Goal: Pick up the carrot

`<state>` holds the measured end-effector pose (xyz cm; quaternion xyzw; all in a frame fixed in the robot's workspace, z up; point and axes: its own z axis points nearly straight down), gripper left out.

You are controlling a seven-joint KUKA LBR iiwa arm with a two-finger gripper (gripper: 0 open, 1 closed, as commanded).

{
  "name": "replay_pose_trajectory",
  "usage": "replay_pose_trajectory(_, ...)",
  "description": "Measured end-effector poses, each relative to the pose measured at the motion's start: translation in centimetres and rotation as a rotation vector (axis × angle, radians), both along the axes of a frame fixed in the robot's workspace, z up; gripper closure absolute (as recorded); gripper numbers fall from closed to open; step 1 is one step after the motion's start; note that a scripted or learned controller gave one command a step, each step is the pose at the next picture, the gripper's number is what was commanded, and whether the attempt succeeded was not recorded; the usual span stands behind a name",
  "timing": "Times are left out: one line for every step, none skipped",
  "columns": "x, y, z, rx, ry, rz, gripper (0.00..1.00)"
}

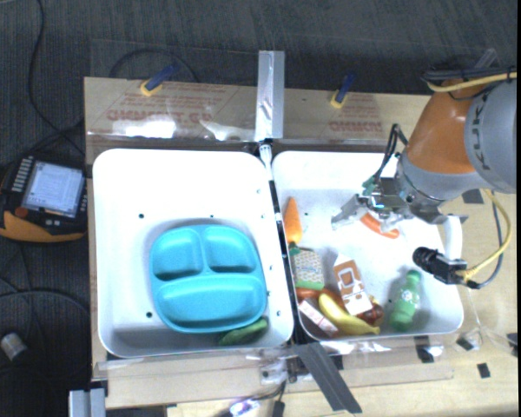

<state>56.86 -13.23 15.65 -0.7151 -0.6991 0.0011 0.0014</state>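
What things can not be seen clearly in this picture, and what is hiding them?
- Gripper, camera view: fingers too small and blurred; open or shut is unclear.
- Orange piece under the gripper: partly covered, identity unclear.
- Green item: tucked under the blue plate.
- Packages: overlapped by the banana; labels unreadable.
- Carrot: visible, against the bin wall.
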Motion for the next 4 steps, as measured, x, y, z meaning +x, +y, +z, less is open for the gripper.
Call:
replay_pose_trajectory(-4.6,-3.8,9.8,-0.001,-0.003,0.089,0.0)
replay_pose_trajectory(-7.8,-8.4,23.1,-0.005,-0.004,-0.021,0.0)
replay_pose_trajectory(-7.8,-8.4,23.1,-0.004,-0.004,-0.021,0.0)
replay_pose_trajectory(-8.5,-7.1,12.8,-0.002,-0.001,-0.263,0.0)
